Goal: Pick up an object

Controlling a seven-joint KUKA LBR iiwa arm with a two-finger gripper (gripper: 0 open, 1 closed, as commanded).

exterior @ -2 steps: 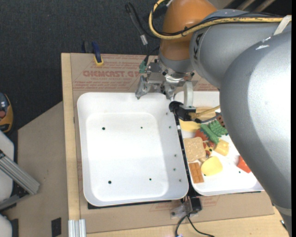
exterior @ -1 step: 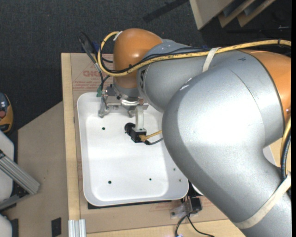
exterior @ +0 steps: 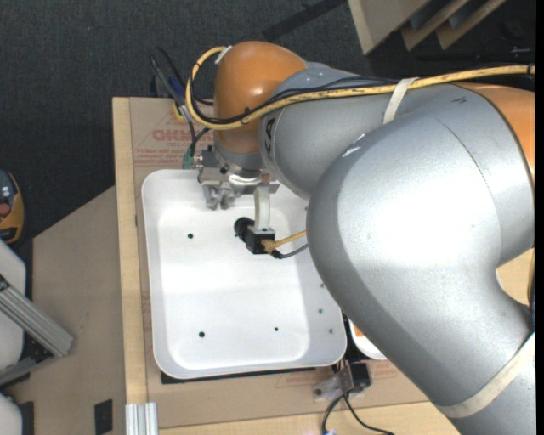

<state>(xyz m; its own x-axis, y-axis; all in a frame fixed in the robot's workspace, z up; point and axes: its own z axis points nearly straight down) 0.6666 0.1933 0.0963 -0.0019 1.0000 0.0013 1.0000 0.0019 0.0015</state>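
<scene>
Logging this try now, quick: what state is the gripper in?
Gripper: cannot be told. It sits low over the far end of the left bin, seen from above.

Floor (exterior: 76, 51): dark grey carpet, covering the upper and left areas. Worktop (exterior: 127, 255): light brown board with faint red printed lettering near its far edge. Aluminium extrusion (exterior: 34, 319) lies at an angle at lower left, beside the worktop. Pale wooden furniture (exterior: 425, 21) stands at upper right. Lighting is even, with no hard shadows.
</scene>
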